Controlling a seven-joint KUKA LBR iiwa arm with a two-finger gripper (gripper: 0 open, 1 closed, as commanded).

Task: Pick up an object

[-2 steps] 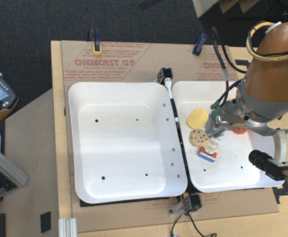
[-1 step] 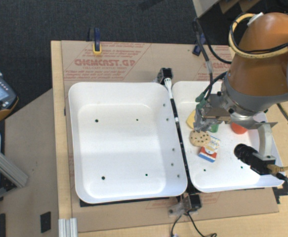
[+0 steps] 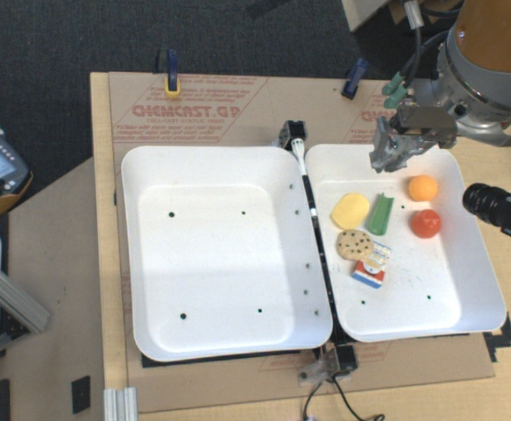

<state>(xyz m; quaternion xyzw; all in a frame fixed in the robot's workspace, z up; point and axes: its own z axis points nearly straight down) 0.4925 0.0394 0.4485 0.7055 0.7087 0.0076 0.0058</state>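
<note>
The right white bin (image 3: 465, 310) holds a yellow lump (image 3: 350, 210), a green stick (image 3: 379, 215), a round cookie (image 3: 353, 244), a small red, white and blue box (image 3: 370, 273), an orange ball (image 3: 422, 188) and a red ball (image 3: 426, 224). My gripper (image 3: 386, 160) hangs over the bin's far part, above and left of the orange ball. Nothing shows between its fingers, and it touches none of the objects.
The left white bin (image 3: 150, 261) lies beside the right one on a brown board. Black clamps sit at the bins' shared edge, far (image 3: 292, 133) and near (image 3: 343, 358). A black cylinder (image 3: 499, 207) juts in at the right.
</note>
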